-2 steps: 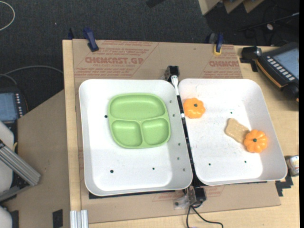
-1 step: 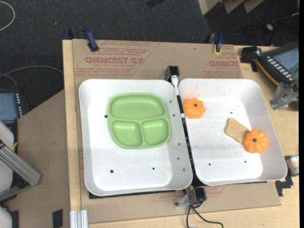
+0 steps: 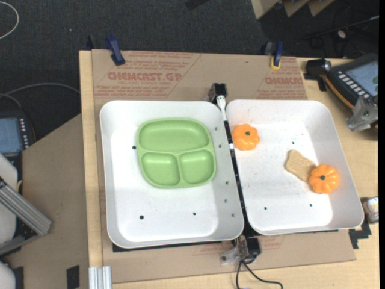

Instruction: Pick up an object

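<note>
While two white bins sit side by side on a brown cardboard sheet (image 3: 150,71), the things to pick from lie still inside them. The left bin (image 3: 120,212) holds a green plate (image 3: 176,152). The plate has three parts: a big one at its 12 o'clock side and two small ones at its 6 o'clock side. It lies flat, up toward 12 o'clock in its bin.

The right bin (image 3: 283,212) holds three small things. One little orange pumpkin (image 3: 245,136) sits at about 10 o'clock in that bin, just beside the edge where the two bins meet. A second orange pumpkin (image 3: 323,178) sits at about 3 o'clock, near the bin's far side. A tan piece (image 3: 298,164) that looks like bread lies at this pumpkin's 10 o'clock and touches it. The two pumpkins are well apart.

At 12 o'clock, a blue clamp (image 3: 114,50) and a yellow clamp (image 3: 276,54) grip the cardboard's edge. A black cable (image 3: 243,273) trails off at 6 o'clock, between the bins.
</note>
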Action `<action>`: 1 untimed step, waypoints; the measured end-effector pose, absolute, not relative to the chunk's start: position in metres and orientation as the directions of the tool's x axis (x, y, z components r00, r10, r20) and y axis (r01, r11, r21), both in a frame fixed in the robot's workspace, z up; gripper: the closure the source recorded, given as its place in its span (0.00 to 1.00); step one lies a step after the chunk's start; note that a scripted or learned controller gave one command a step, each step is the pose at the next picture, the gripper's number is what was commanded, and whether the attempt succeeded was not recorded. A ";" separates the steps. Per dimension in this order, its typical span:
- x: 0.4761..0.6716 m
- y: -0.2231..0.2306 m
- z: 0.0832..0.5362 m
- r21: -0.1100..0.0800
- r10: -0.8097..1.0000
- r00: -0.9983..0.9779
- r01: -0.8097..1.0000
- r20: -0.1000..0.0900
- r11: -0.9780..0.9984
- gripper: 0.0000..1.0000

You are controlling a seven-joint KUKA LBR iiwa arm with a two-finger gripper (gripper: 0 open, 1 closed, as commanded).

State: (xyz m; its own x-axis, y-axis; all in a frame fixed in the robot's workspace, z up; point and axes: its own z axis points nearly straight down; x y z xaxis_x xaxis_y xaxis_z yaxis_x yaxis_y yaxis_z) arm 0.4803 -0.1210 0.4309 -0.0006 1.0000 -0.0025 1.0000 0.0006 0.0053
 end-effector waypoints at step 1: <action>0.519 -0.018 0.386 -0.005 1.000 -0.012 1.000 0.003 0.012 1.00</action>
State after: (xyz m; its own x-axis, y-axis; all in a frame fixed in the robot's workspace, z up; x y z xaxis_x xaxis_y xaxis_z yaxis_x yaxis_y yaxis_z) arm 0.5195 -0.0177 0.3861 -0.0115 0.9999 0.0032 0.9999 0.0115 -0.0053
